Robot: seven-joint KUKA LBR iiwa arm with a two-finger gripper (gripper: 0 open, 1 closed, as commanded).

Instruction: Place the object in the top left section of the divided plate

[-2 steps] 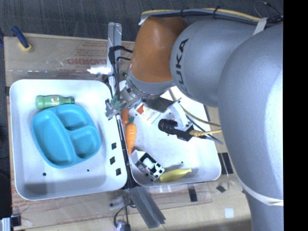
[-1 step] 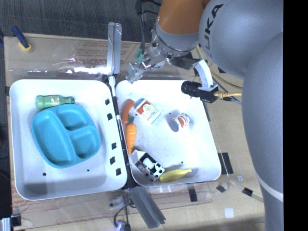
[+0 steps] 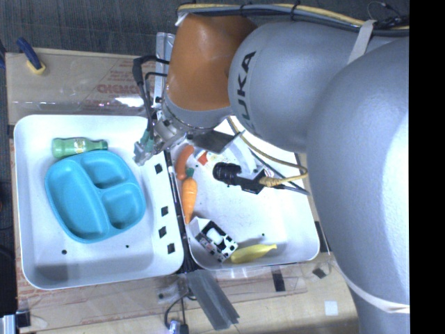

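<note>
A blue divided plate (image 3: pixel 75 211) lies in the left bin (image 3: pixel 42 270), with three sections. A green bottle (image 3: pixel 78 145) lies on its side just beyond the plate's far edge. My gripper (image 3: pixel 147 145) hangs over the wall between the two bins, close to the plate's far right corner. A small greenish bit shows at its tip, too small to identify. An orange carrot (image 3: pixel 188 190) lies in the right bin (image 3: pixel 299 242), just right of the gripper and along the bin's left wall.
The right bin also holds a yellow banana-shaped piece (image 3: pixel 252 252) and a black-and-white object (image 3: pixel 217 241) near its front edge. The bulky grey arm (image 3: pixel 334 82) covers the right bin's far side. A blue clamp (image 3: pixel 29 54) sits at the bench's far left.
</note>
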